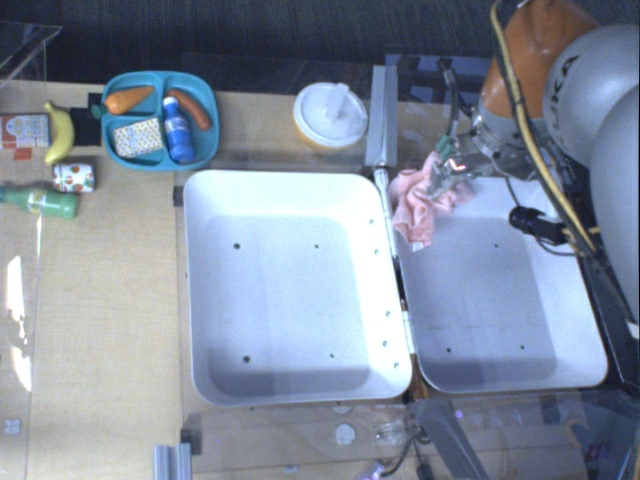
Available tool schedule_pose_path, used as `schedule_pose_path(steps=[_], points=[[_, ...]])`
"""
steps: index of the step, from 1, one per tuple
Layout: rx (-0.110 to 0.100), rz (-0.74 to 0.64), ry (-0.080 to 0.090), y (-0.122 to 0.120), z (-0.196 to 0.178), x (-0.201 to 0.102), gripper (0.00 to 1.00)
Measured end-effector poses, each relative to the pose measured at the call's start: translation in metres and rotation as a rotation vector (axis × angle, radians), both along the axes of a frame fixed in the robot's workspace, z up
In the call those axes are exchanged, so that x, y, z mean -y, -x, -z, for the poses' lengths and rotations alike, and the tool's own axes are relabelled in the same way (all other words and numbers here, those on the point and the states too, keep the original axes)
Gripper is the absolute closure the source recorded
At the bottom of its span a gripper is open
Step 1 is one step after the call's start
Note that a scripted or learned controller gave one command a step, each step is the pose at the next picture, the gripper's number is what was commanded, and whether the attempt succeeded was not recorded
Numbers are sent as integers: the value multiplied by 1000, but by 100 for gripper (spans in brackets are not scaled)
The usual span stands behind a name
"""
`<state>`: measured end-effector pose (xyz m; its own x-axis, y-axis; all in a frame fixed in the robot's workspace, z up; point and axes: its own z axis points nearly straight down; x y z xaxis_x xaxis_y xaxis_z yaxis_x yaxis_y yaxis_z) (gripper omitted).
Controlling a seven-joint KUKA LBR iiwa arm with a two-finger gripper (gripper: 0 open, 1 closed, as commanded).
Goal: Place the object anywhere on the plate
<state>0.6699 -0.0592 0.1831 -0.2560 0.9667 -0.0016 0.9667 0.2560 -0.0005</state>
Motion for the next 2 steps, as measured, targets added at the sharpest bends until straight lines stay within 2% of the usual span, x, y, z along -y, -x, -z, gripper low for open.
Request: schedule_pose_path(steps=[1, 2], points=[[0, -7, -1, -2, -40, -1, 100], [1, -410, -1, 7, -44, -49, 100]])
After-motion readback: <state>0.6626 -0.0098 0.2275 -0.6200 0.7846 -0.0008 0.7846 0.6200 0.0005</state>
